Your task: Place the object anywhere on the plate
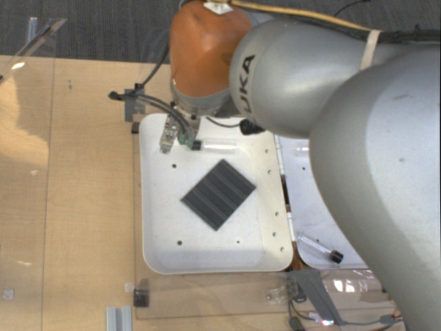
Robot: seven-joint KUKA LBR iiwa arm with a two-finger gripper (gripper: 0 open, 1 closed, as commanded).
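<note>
Gripper (176, 136) hung over the far-left corner of the left bin (155, 240), under the orange band (200, 43) of the grey arm (310, 81). From this slant I could not tell whether the gripper was spread or pressed together, nor whether it was pinching anything.

Task object: a pale, clear-looking tube (217, 145) lay flat on the bin floor just right of the gripper, lengthwise left to right in the view. Its near end, with a small green bit, sat right at the gripper tip; contact or grip unclear. The tube was not on the plate.

Plate (218, 194): a dark grey ridged square, turned like a diamond, flat near the middle of the same bin, toward the camera and a little right of the gripper. It was close to the tube, with a strip of white floor between them.

The right bin (303, 185) sat well to the gripper's right, mostly covered by the arm. A pen-like item (318, 247) with a black tip lay at its near edge, far from the gripper.

Black cables ran from the gripper's left side out over the bench (76, 185). A yellow cable (289, 11) ran along the top of the arm. A small dark block (141, 297) stood on the bench past the left bin's near-left corner, well apart from the gripper.
</note>
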